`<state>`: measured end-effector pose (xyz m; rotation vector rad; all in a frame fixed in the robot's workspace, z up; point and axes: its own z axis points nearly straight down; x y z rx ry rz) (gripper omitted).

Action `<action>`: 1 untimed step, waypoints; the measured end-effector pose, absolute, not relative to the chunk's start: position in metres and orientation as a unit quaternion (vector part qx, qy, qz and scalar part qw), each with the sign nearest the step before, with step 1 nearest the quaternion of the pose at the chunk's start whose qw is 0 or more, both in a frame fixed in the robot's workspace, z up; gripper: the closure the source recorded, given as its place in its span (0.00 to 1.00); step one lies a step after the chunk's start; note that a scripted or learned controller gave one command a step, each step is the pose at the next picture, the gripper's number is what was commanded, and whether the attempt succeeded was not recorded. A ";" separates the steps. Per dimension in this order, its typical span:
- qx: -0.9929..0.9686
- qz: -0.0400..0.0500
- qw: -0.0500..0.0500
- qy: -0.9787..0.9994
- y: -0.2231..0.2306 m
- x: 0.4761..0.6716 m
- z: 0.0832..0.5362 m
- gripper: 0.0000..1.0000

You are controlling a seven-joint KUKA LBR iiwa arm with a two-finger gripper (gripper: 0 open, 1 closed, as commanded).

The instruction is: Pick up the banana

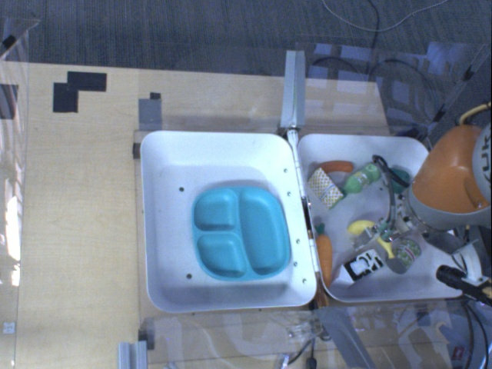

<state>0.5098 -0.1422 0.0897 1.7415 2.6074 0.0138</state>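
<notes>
Reaching down into the right-hand shallow white bin (419, 287), the grey arm with its orange band (453, 171) has its two-finger gripper (392, 233) low among the clutter, so the step in hand looks like the approach or the closing on the target. The small yellow banana (361, 227) lies near the middle of that bin, just to the view's left of the gripper tip and seemingly touching or nearly touching it. Whether the fingers are spread, pressed together or pinching anything cannot be told: the metal linkage and the objects beneath blur into one another.

By my judgement, the next move calls for the tip to be centred over the banana's curve, closed firmly, and lifted straight up without dragging its neighbours.

That bin is crowded. An orange sausage-like piece (337, 166) lies at the far side, with a green plastic bottle (361, 179) beside it and a patterned, checkered cylinder (325, 187) nearer the dividing wall. An orange carrot (324, 257) lies along the bin's left wall, and a black-and-white printed card or packet (364, 264) sits close to the banana, toward the near side. A greyish round item (404, 254) rests under the gripper.

The left-hand shallow white bin (165, 229) holds a light blue three-compartment plastic tray (240, 232), its compartments bare.
</notes>
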 end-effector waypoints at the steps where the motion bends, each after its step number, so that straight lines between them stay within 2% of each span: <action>1: 0.734 0.000 0.000 0.679 -0.073 0.551 0.195 1.00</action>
